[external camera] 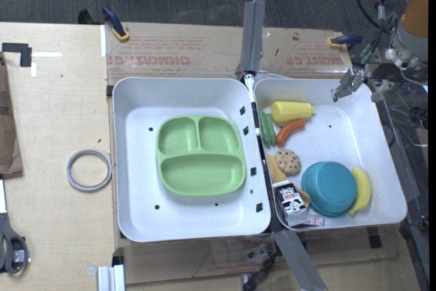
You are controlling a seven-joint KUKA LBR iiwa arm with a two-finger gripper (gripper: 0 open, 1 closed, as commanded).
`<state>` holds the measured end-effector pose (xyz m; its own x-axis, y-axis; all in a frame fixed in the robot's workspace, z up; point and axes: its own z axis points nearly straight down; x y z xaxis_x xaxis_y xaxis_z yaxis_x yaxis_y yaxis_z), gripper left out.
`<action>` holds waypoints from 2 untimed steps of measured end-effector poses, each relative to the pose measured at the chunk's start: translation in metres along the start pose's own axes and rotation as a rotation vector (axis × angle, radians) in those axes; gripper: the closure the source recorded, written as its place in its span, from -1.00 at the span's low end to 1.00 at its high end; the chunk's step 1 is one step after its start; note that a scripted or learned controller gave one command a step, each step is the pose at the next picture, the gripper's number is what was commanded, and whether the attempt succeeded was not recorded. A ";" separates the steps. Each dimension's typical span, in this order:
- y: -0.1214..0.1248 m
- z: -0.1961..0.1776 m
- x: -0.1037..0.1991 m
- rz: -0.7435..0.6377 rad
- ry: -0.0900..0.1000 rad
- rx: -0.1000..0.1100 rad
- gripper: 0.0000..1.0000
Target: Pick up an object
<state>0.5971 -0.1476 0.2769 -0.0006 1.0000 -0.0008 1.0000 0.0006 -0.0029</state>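
Gripper (349,83), raised above the right bin (340,140) and so closest to the overhead lens, hangs at the bin's far corner, beyond the blue bowl (329,189) and well apart from it. Whether the jaws stand wide or narrow cannot be told at this size.

Candidate objects all lie in the right bin. Nearest the jaws, on the far left of the bowl, lie a yellow piece (291,110), an orange piece (291,129) just below it, and a green piece (266,127) against the dividing wall. A cookie (287,161) lies just to the left of the bowl. A banana (362,191) touches the bowl's right side, and a small carton (291,200) sits at the bowl's near left. A green divided plate (201,155) lies well to the left of the bowl, in the left bin (133,146).

Probable failure modes:
- A straight descent from this corner would likely meet bare floor or the bin wall, since no object lies beneath.
- Among the crowded yellow, orange and green pieces, the jaws may nudge a neighbour or close on two.
- The bowl's round rim may slip free.
- The banana, pressed to the bowl, leaves little room.
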 end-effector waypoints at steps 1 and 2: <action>0.002 0.134 0.026 0.044 0.000 0.001 -1.00; 0.036 0.186 0.040 0.019 0.000 0.001 -1.00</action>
<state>0.6327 -0.1082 0.0907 0.0184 0.9998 -0.0007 0.9998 -0.0184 -0.0037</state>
